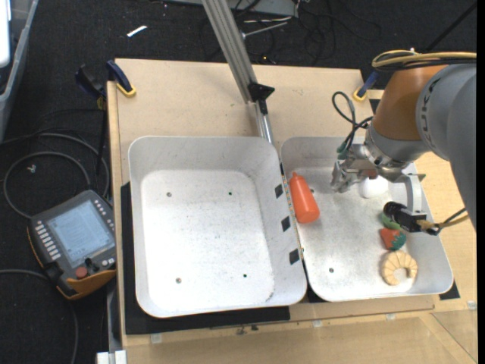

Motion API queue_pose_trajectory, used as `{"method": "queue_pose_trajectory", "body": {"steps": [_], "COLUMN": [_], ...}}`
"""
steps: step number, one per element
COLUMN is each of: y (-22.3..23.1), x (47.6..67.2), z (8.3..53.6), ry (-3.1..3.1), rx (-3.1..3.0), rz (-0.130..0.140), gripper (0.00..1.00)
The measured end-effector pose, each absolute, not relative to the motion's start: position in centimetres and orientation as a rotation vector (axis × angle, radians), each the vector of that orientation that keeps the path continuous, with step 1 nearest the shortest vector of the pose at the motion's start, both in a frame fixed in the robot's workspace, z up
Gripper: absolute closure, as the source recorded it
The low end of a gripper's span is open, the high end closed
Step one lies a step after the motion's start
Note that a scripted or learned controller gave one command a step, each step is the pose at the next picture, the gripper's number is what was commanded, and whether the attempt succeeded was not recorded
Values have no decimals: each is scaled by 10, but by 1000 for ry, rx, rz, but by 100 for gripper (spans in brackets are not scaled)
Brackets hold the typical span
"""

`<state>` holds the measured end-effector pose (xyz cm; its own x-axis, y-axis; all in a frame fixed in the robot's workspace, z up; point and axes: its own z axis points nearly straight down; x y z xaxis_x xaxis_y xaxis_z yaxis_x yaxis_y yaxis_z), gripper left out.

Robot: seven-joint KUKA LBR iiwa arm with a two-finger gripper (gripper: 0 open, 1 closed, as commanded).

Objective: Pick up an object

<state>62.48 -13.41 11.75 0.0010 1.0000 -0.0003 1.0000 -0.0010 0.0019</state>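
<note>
An orange carrot-shaped object [304, 199] lies in the right bin [333, 271], against its left wall. A red strawberry-like piece with a green top [392, 236] sits near the right wall, and a tan croissant-shaped piece [398, 268] lies in front of it. A small white object [373, 186] rests just right of the fingers. My gripper [342, 180] hangs low over the back of the right bin, right of the carrot, with nothing visible between its fingers.
The left bin [151, 203] stands beside the right one. A metal pole [231, 44] slants from the top down to the seam between the bins. A teach pendant [72, 241] lies on the floor at left. Cables trail near the wrist.
</note>
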Motion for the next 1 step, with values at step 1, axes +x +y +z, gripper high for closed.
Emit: {"method": "queue_pose_trajectory", "body": {"steps": [1], "y": [-131], "x": [627], "z": [181], "ry": [2220], "rx": [2215], "rz": [6], "gripper": [100]}}
